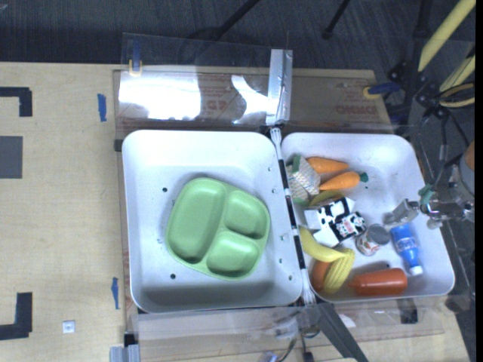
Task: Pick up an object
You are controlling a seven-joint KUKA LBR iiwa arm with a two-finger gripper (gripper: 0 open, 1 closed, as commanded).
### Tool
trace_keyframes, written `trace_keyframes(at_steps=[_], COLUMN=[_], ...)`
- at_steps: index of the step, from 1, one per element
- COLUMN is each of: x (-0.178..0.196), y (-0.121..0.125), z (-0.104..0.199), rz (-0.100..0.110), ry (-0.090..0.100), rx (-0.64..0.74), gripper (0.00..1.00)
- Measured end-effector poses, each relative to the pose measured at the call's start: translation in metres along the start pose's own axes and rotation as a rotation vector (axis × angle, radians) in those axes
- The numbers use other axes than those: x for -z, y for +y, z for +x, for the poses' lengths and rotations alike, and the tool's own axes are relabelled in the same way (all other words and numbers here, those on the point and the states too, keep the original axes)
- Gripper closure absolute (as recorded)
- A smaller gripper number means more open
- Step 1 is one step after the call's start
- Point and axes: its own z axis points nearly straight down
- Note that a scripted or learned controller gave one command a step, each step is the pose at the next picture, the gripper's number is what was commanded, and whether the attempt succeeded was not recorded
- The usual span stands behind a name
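End effector (438, 206) hangs at right bin's (381, 143) right rim; its opening cannot be told, nothing visibly held; blue bottle (407, 250) lies just beside it, carrots (336, 173) and banana (328, 249) further left; approach stage, judging; next move: descend onto one object.

green divided plate (217, 228) in left bin (143, 164), blue tape (101, 106)

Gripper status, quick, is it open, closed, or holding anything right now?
Gripper: at the right bin's right edge, above the blue bottle; open or closed cannot be told, and nothing is seen between its fingers.
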Motion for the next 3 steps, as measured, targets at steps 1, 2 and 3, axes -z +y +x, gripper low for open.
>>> trace_keyframes(at_steps=[1, 2, 3], x=[-0.088, -0.112, -0.112], y=[0.005, 0.054, 0.019], z=[-0.018, -0.014, -0.012], rz=[-0.004, -0.005, -0.006], ry=[-0.002, 0.008, 0.005], rx=[-0.017, -0.025, -0.089], gripper=[0.00, 0.00, 0.00])
